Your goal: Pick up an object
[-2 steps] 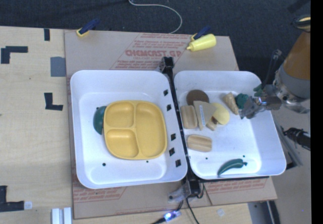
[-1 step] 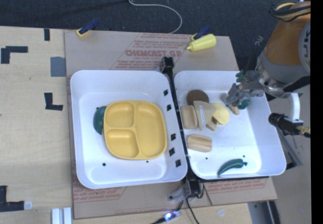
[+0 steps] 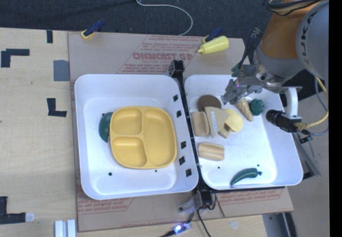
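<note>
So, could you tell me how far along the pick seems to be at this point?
Done: the gripper has reached the right bin and sits low over the cluster of toy foods, beside a small tan piece. In hand: nothing visibly lifted; I cannot tell the finger state. Left: securing an object and raising it clear of the bin.

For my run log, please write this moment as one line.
arm: over right bin | gripper: above toy food pile, holding nothing visible | left bin: yellow tray | pick: not yet done
</note>
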